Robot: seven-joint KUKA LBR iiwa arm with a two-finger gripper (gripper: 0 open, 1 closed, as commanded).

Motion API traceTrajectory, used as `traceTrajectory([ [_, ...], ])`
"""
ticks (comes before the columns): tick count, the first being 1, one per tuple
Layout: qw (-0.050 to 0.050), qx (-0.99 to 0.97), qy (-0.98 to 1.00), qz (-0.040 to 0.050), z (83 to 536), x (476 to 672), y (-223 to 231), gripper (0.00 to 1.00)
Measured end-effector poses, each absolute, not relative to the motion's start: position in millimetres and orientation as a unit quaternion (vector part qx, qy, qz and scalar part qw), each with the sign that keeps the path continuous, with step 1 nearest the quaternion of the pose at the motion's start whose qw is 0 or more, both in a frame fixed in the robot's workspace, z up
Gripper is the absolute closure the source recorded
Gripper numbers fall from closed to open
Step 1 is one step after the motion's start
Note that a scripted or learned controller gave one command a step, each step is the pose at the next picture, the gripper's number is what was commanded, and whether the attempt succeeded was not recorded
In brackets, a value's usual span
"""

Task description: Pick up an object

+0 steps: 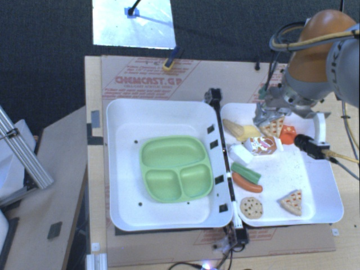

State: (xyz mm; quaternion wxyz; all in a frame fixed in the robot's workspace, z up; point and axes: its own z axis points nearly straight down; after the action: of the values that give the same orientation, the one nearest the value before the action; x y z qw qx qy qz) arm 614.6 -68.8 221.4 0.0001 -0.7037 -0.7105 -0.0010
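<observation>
Reached in from the right, over the far end of the right bin [315,179]. Set the gripper [269,115] low there, right over the far pizza slice [274,128], perhaps touching it. Could not tell whether clenched or released, nor whether anything was grasped.

Found the far pizza slice lying on the bin floor, between a yellow toy food [239,130] and an orange-red block [287,134]. Just in front of it saw a small shiny packet [261,145] and a white block [241,152]. Nearer the camera saw a green piece [246,172] beside an orange sausage [247,183], then a cookie [251,207] and the near pizza slice [292,202], well apart from the gripper.

In the left bin [124,128] saw a green divided plate [171,167], lying flat.
</observation>
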Motion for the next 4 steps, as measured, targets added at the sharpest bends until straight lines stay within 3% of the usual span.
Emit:
traceTrajectory([
  [1, 0.0, -0.704, -0.71, -0.0002, 215, 605.6, -40, 1.0],
  [2, -0.001, -0.707, -0.707, -0.0006, 221, 602.7, -54, 1.0],
  [4, -0.001, -0.705, -0.709, -0.0012, 224, 610.4, -36, 1.0],
])
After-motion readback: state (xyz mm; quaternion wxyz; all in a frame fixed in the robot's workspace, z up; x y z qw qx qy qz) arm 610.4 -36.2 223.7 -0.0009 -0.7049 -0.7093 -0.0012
